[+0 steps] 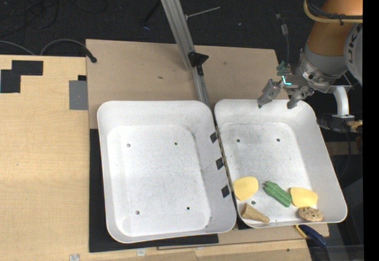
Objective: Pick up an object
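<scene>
Two white bins side by side on a brown board. Left bin with a bare floor. Right bin with small toy foods, all down at its near end. A yellow round piece at the near left of that bin. A tan cone just in front of it, close to the near rim. A green pickle-like piece in the middle, lying at a slant. Another yellow piece to the right of the green one, touching or almost touching it. A brown cookie just in front of that yellow piece, by the near right corner.

Gripper up over the far rim of the right bin, well apart from the toys. Fingers spread apart, pinching nothing. Grey and orange arm coming in from the right. A long metal bar slanting down toward the gap between the bins.
</scene>
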